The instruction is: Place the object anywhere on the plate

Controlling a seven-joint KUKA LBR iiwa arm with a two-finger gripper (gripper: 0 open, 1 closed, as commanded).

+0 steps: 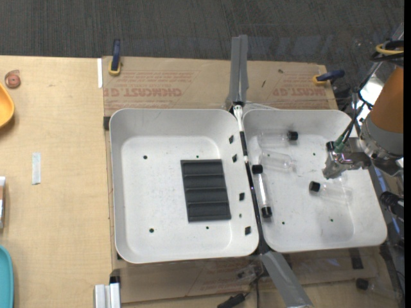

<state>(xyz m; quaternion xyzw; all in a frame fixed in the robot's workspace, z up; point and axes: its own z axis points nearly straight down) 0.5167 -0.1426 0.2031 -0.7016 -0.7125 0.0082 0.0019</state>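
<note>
A black ridged plate (205, 190) lies flat in the middle of the left white bin (128, 140). Several clear plastic vials with black caps lie in the right bin (359, 233): one (262, 194) along its left wall, one (282, 137) near the back, one (277, 163) in the middle. A fourth vial (329, 190), its cap pointing left, lies near the right side. My gripper (334, 167) hangs low over the right bin, just above and behind this fourth vial. Glare and the clear plastic blur what is under it.
A metal divider bar (239, 69) runs between the two bins. Clamps (115, 63) (326, 77) hold cardboard behind them. The wooden bench to the left carries an orange dish (4, 108) and a blue item (5, 278) at its edge.
</note>
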